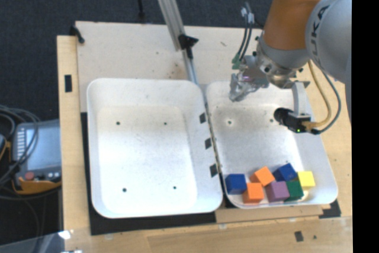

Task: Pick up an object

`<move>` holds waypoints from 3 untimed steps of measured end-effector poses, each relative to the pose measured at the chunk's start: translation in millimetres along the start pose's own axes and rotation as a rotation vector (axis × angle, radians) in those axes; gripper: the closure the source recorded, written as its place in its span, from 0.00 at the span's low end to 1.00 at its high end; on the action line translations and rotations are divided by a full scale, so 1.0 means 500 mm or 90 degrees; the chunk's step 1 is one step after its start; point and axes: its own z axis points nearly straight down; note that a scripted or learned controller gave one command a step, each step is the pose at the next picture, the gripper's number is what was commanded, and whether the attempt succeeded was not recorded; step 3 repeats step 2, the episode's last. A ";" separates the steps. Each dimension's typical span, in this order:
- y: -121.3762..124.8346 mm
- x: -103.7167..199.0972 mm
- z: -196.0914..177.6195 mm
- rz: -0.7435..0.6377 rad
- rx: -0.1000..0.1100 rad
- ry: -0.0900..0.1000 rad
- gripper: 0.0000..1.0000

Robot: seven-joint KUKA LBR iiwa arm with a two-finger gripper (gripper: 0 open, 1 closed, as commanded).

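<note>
Several small blocks lie clustered at the near edge of the right bin (249, 127): a blue block (235, 183), two orange blocks (263, 175) (254, 191), a purple block (276, 191), a green block (295, 189), a dark blue block (286, 172) and a yellow block (306, 179). My gripper (240, 89) hangs over the far left corner of the right bin, well away from the blocks. Nothing shows between its fingers.
The left bin (148, 145) sits beside the right one, divided by a ridge with black clips (208, 142). A slanted aluminium rail (169, 6) rises behind the bins. A black cable fitting (290, 118) hangs from the arm over the right bin.
</note>
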 end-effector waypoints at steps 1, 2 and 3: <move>-0.047 0.100 0.026 0.000 0.001 0.000 1.00; -0.108 0.205 0.020 0.000 0.001 0.000 1.00; -0.108 0.205 0.020 0.000 0.001 0.000 1.00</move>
